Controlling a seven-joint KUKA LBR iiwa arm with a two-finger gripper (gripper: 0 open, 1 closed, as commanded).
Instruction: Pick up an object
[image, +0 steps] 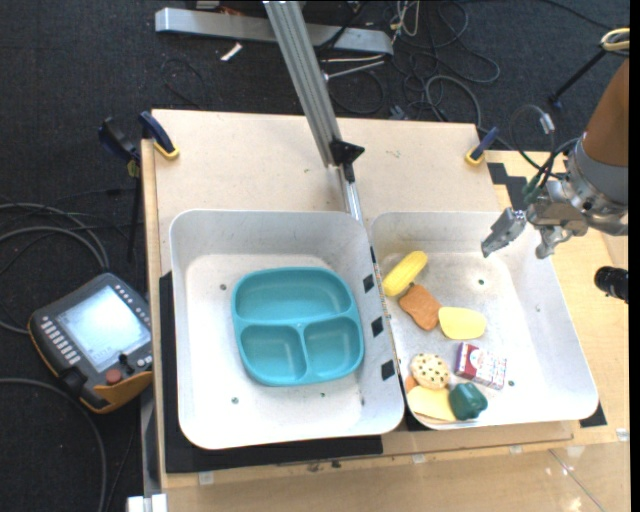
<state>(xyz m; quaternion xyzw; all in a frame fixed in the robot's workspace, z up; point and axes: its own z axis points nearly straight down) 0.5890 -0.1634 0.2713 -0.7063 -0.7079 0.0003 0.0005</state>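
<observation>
The two-finger hand (522, 236) is being held spread apart and empty above the right white bin (560, 320), because the small toy foods (440, 340) are lying grouped below, not yet grasped.

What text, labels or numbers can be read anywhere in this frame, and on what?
None is legible.
Small red and white box in the right bin: printing too small to read.
Teach pendant on the floor: screen glared white, unreadable.
</observation>
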